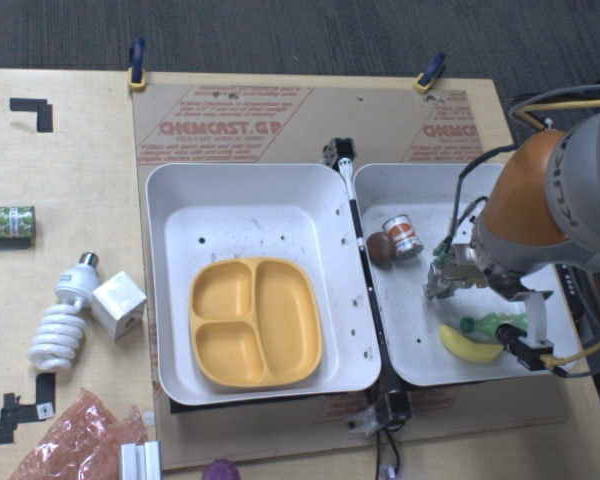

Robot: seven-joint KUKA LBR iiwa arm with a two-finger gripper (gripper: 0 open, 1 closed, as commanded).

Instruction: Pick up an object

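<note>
Banana [469, 344] lies at the right bin's [410, 363] near edge, touching or just beside a green object [492, 323] on its far side. Small can [404, 236], red and white, sits toward the bin's far-left corner, with a brown round item [381, 249] just beside it on the left. Gripper [447, 280] is low over the bin's middle, between can and banana, apart from both; whether it is released or clenched cannot be told from this angle. Nothing seen in its grasp. Left bin [170, 268] carries a yellow three-compartment tray [255, 320] at its near side. On the bench's left edge: a bulb [62, 315], a white cube [119, 304].
</note>
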